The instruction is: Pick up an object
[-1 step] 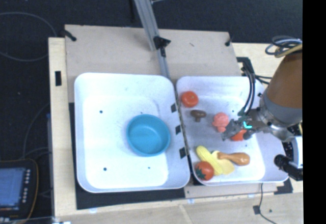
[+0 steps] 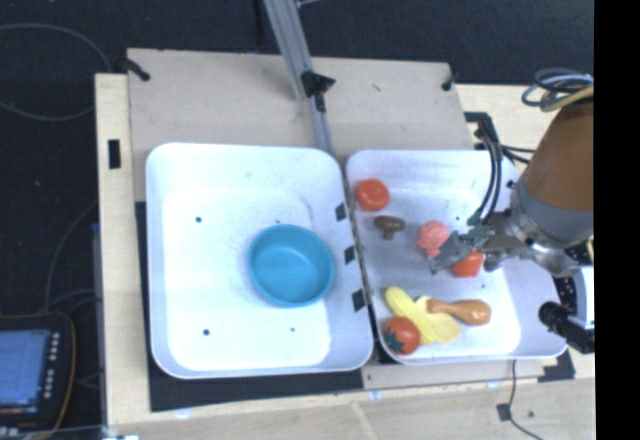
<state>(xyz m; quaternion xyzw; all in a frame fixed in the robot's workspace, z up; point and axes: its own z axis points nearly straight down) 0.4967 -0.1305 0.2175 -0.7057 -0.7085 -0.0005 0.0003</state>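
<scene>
The right bin [image 2: 420, 173] holds several toy foods: an orange-red tomato [image 2: 372, 194] at the back left, a small brown mushroom [image 2: 388, 224], a pink piece [image 2: 433, 236], a yellow banana [image 2: 415, 313], a tan drumstick [image 2: 462, 310] and a red tomato [image 2: 401, 335] at the front. My gripper [image 2: 455, 256] is low in this bin, just right of the pink piece. An orange-red object [image 2: 468, 265] sits right at its fingers, partly hidden by them. Whether it is held is unclear.
The left bin [image 2: 200, 188] contains a blue bowl [image 2: 290, 264]. A slanted metal rail [image 2: 285, 23] rises from behind the bins. The arm's orange band [image 2: 565, 163] hangs over the right bin's right side. A tablet [image 2: 30, 368] lies at the lower left, off the bench.
</scene>
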